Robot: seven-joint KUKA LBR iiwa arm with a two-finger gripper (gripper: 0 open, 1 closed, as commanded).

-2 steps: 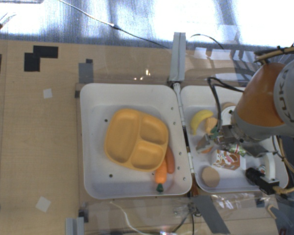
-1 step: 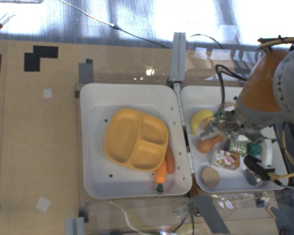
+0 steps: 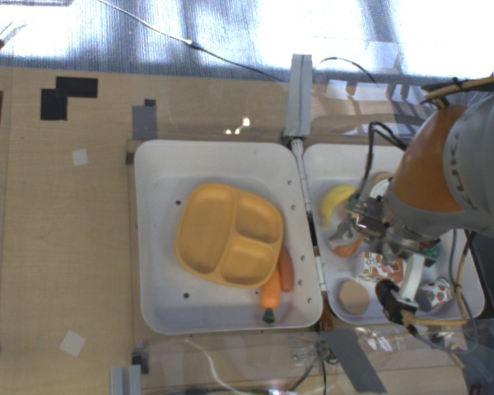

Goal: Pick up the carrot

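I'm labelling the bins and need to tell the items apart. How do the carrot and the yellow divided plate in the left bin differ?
The carrot is orange, with a green stem end; the yellow divided plate is plain yellow. The carrot is slim and long; the plate is broad, with compartments. The carrot is far smaller and lies against the plate's lower right edge. Both rest in the left bin.

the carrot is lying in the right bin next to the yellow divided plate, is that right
Not quite. The camera view shows the carrot in the left bin, not the right one. It does lie next to the yellow divided plate, by the plate's lower right corner.
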